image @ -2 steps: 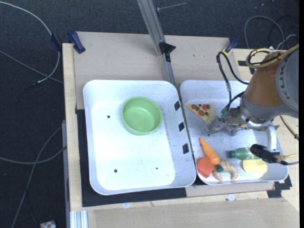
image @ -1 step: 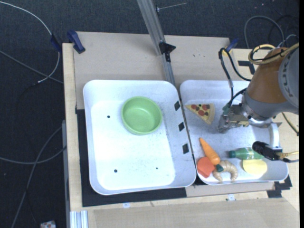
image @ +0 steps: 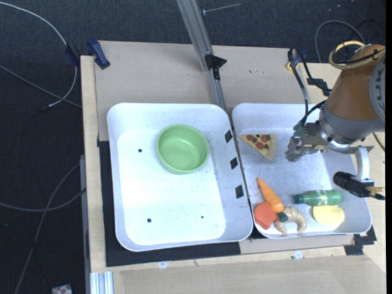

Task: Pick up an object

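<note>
A pale wooden bench [image: 159, 72] fills most of the frame, set on dark carpet [image: 43, 133]. Two shallow white bins sit side by side on it: the left bin [image: 131, 225] at centre left, the right bin [image: 251, 116] at centre right, their inner rims touching. A black mat [image: 113, 256] shows under the left bin's lower edge. Blue clamps [image: 97, 52] grip the bench's upper-left corner.

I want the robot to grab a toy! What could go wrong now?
The gripper hangs beside the pizza slice, not over it, so closing here could catch nothing. The carrot, red toy and shrimp-like toy crowd together near the right bin's front wall; reaching there may bump neighbors. The green bottle lies on its side and might roll.
</note>
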`<action>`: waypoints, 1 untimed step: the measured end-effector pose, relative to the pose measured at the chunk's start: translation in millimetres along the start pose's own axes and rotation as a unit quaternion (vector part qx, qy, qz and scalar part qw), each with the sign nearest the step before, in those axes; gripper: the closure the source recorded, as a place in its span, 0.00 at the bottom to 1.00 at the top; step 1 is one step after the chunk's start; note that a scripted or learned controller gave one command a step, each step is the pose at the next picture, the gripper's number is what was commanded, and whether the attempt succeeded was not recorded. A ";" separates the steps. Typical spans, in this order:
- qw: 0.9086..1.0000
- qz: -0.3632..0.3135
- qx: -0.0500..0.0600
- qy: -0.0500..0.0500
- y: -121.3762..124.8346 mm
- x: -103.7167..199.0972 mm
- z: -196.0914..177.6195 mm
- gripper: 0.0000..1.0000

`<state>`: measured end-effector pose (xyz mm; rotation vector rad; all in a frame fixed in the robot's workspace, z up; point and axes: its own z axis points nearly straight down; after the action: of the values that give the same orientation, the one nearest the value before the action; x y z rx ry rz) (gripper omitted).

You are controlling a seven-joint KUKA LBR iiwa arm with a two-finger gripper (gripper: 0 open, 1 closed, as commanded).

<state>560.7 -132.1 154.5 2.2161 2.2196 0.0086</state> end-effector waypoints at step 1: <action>1.000 0.000 0.001 0.000 0.3 -5.8 -47.3 1.00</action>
<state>560.6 -137.9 201.8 2.2183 2.2196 0.0069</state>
